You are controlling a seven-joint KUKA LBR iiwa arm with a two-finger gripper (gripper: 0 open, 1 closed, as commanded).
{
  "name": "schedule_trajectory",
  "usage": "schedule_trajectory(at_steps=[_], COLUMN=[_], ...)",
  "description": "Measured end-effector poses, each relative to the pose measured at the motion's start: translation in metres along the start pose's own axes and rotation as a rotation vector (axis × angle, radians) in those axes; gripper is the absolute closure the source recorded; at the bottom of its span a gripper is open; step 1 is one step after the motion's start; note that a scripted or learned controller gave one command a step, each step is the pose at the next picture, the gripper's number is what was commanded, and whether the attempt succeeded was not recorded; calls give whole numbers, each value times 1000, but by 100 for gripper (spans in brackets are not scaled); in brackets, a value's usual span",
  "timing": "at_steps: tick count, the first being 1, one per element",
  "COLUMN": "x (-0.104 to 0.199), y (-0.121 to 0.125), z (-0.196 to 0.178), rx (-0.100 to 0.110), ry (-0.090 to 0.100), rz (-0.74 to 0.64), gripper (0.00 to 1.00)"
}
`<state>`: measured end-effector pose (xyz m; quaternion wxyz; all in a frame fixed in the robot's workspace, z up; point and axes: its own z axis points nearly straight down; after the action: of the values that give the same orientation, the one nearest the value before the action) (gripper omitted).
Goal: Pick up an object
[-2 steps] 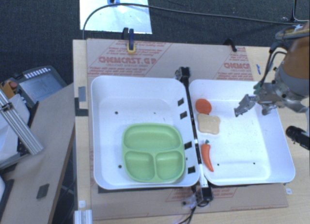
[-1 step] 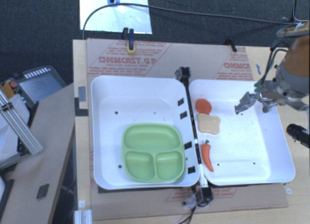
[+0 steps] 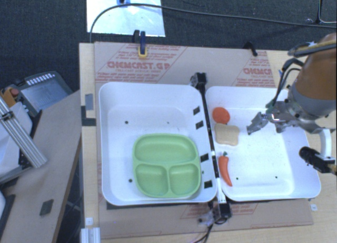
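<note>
Reaching in from three o'clock, the gripper (image 3: 256, 124) hangs over the right bin (image 3: 295, 184), its dark fingertips pointing toward nine o'clock. Whether those fingers are spread or pressed together cannot be told from this slanted view; nothing shows between them. Behind the gripper, toward three o'clock, sits the grey wrist, and above that the orange band (image 3: 318, 71) of the arm, with thin cables looping along it.

Just beside the fingertips, at their eight o'clock and apart from them, lies a pale tan block (image 3: 227, 134) that looks like a slice of bread or a sponge. Touching or nearly touching its upper edge, at about eleven o'clock from it, is a round orange-red object (image 3: 221, 114), perhaps a toy tomato. Farther toward six o'clock from the tan block, close to the right bin's left wall, lies an orange carrot (image 3: 225, 169) with a green top, tip pointing toward five o'clock. All three objects cluster along the left side of this bin.

At nine o'clock across the black-clipped divide sits the left bin (image 3: 121, 110). In its lower middle rests a light green divided plate (image 3: 167, 165) with one long compartment and two smaller ones.

Both bins rest on a sheet of brown printed cardboard (image 3: 174, 63), clamped at twelve o'clock by a yellow-handled clamp (image 3: 142, 44).
</note>
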<state>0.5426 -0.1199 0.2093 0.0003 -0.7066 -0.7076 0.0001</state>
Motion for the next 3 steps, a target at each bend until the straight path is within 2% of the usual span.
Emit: schedule_trajectory(at_steps=[1,2,3], x=[3,-2,-2], y=[-10,-8,-6], z=[55,99,86], rx=[3,2,-4], ry=[1,0,-1], rz=[0,1,0], gripper=[0,0,100])
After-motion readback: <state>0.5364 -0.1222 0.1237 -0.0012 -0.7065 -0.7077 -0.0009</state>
